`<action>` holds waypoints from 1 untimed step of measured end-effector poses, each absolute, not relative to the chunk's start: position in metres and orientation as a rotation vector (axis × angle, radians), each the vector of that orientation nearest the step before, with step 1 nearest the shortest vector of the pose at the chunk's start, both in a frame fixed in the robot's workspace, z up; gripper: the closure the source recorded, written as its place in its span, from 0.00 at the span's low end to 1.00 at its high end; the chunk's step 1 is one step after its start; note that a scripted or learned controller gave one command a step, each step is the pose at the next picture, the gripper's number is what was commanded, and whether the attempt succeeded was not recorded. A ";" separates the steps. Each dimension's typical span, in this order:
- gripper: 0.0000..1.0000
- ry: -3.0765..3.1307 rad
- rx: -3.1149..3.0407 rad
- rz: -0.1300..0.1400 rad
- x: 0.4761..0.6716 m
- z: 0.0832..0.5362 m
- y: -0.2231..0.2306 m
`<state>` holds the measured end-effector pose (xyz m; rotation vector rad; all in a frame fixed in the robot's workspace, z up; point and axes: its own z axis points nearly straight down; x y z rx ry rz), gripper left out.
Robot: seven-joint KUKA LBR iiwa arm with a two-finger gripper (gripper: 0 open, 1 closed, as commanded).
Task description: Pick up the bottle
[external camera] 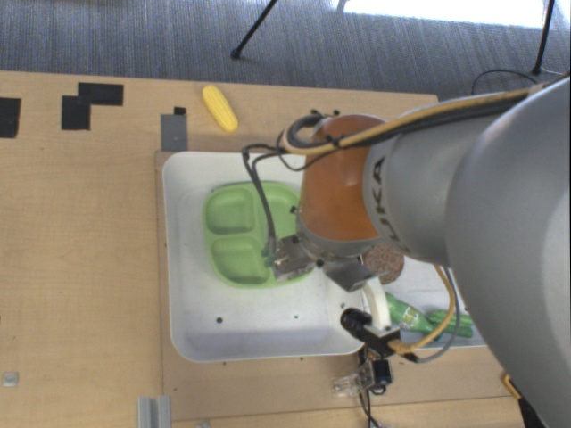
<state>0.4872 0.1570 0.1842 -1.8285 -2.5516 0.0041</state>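
Looking down on the bench, we see the grey arm (482, 203) with its orange band (337, 185) covering much of the right side, its wrist hanging over the white bin (192, 328). The gripper (290, 259) sits low at the right edge of a green divided tray (234, 230), but the wrist hides it so much that we cannot tell its state. The bottle (419, 315), green and lying on its side, rests near the bin's lower right corner, partly under cables and the arm, well apart from where the gripper is. We judge the task hardly begun: nothing is visibly held, and the arm would have to shift toward the lower right corner, come down over the bottle and take hold of it. A brown speckled round thing (385, 262), possibly a lid or sponge, peeks out beside the wrist. The bench (80, 266) is pale wood with black marks (89, 103) near its far left, and a yellow corn cob toy (219, 108) lies on it beyond the bin. Behind the bench runs grey ribbed flooring (134, 25) with a thin black stand leg (263, 16) crossing it.
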 end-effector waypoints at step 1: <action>1.00 -2.368 -2.066 0.001 0.498 0.302 0.136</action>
